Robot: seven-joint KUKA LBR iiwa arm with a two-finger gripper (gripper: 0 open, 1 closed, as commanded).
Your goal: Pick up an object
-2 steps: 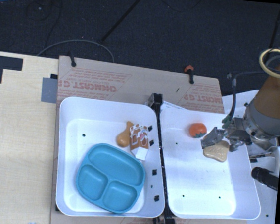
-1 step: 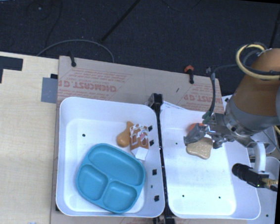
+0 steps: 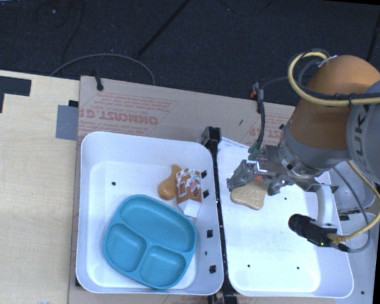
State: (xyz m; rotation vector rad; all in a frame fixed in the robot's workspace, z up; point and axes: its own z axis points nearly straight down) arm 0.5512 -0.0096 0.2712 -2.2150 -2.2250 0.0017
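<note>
1. Tan and flat, a bread-like slice [image 3: 248,197] lies in the right bin [image 3: 278,272], close to that bin's upper-left corner, and it looks to be the object the arm is going for.
2. The gripper [image 3: 256,177] sits low at the slice's upper edge, right of frame centre. Its metal parts overlap the slice from this slanted angle, so whether they touch it cannot be told.
3. How wide the pincer stands cannot be made out, and nothing is seen clamped in it, so no hold can be claimed.
4. Judged from this, the step in hand is the approach or the closing on the slice; the lift is not yet done.
5. The next move likely calls for a firm pinch across a thin, flat piece lying on the bin floor, then a straight rise clear of the divider [image 3: 213,204] just to its left.
6. In the left bin [image 3: 97,172] rest a blue sectioned tray [image 3: 149,241], a small brown figure [image 3: 169,185] and a patterned brown-and-white piece [image 3: 189,186] beside it.
7. Both bins sit on cardboard [image 3: 147,113] over a pale wooden bench [image 3: 17,190]; dark carpet with loose cables [image 3: 105,58] fills the upper part of the frame.
</note>
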